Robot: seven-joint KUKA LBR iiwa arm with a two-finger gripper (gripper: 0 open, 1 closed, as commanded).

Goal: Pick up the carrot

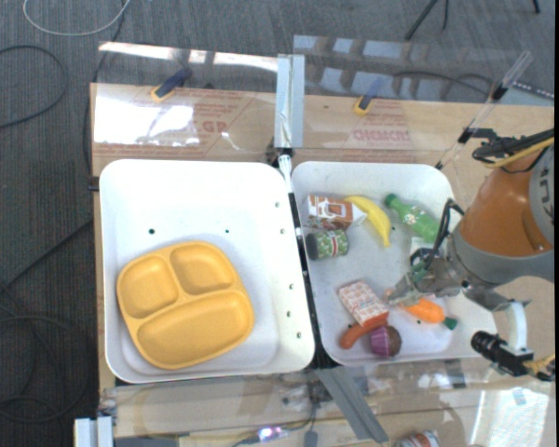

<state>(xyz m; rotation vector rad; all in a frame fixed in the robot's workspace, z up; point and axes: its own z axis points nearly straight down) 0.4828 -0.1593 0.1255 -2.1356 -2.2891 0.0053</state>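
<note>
The carrot (427, 312) lies in the right bin (373, 177), near its right wall. The end effector (427, 282) hangs just above it — open or closed, I cannot tell.

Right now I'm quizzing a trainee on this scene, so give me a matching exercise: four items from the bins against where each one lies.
Things:
1. carrot
2. yellow divided plate
3. banana
4. green bottle

Places:
A. right bin, far side, near the arm
B. left bin
C. right bin, just below the gripper
D. right bin, between the small carton and the bottle

Pairs: 1-C, 2-B, 3-D, 4-A
</note>
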